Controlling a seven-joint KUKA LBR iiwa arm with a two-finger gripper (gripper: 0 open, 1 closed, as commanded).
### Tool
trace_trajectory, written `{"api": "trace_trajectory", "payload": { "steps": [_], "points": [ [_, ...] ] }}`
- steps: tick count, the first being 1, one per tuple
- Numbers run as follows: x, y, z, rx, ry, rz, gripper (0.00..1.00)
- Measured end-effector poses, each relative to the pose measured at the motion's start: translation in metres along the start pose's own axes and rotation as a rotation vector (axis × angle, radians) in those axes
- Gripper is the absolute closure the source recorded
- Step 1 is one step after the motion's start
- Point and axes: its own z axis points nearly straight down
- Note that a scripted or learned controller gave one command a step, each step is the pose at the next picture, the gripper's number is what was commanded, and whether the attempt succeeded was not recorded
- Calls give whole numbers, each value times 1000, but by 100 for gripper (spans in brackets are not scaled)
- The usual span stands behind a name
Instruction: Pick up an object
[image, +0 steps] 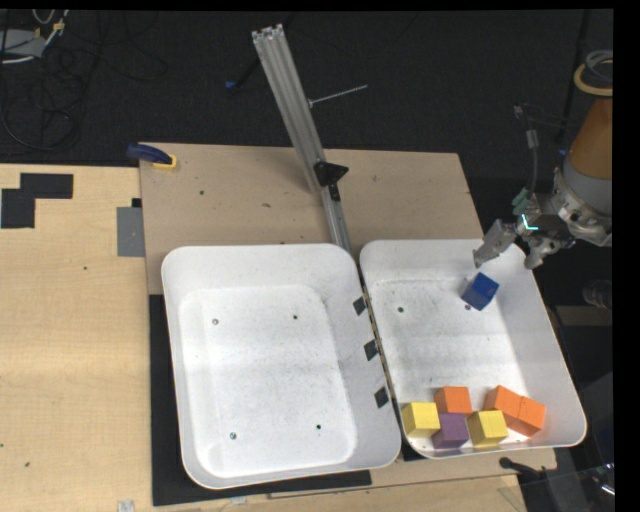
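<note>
Operator, note first what is cut off or unclear. Your grey arm with the orange band (597, 140) enters at the right edge and is cropped there, so its upper links cannot be assessed. The wrist hardware is dark and cluttered against the black background. The two-finger gripper (515, 247) hangs over the far right corner of the right shallow white plastic bin (560, 350); its jaws stand apart, with one grey finger (494, 244) plainly lit and the other in shadow, and nothing sits between them.

The small blue cube (480, 291) lies tilted just below and near the lit finger; whether it rests on the bin floor or is in the air you cannot tell from this view. It is not gripped.

At the near edge of the same bin a cluster of small blocks sits close together: a yellow cube (421, 416), an orange cube (453, 399), a purple cube (453, 429), a second yellow cube (489, 427) and a larger orange block (519, 409). The purple one is partly masked by its neighbours.

The left shallow white plastic bin (265, 365) sits beside it on the pale wooden worktop (70, 330). A slanted grey aluminium rail (300, 130) rises behind the bins
</note>
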Motion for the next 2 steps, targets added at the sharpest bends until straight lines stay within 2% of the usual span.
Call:
{"api": "trace_trajectory", "payload": {
  "steps": [1,2],
  "points": [
    [0,1,-3,-4,-2,-3,0],
    [-7,5,55,1,0,0,0]
  ]
}}
